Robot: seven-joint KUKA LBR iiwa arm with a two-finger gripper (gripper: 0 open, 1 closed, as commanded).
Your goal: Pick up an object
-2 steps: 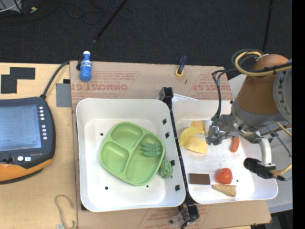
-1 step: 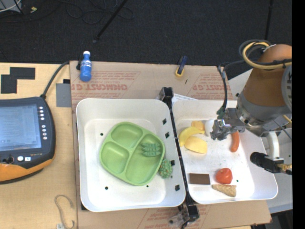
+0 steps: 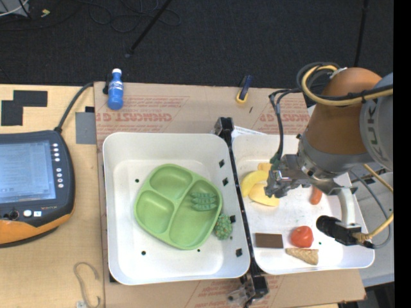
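Yellow banana-like toy (image 3: 259,186) lies in my right bin (image 3: 359,252), untouched on the floor; my gripper (image 3: 277,186) hangs right at it. Whether the jaws are open or closed I cannot tell, so the lift remains undone

A green divided plate (image 3: 176,205) lies in a white bin (image 3: 122,172); nearby, a red tomato (image 3: 302,237) and a brown block (image 3: 268,240).

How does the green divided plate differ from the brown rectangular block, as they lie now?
The green divided plastic plate lies in the left white bin; the flat brown rectangular block lies in the right white bin. The plate is far larger and rounded with compartments; the block is small and straight-edged. The plate carries a green leafy toy; nothing rests on the block. Both lie flat, away from the hand.
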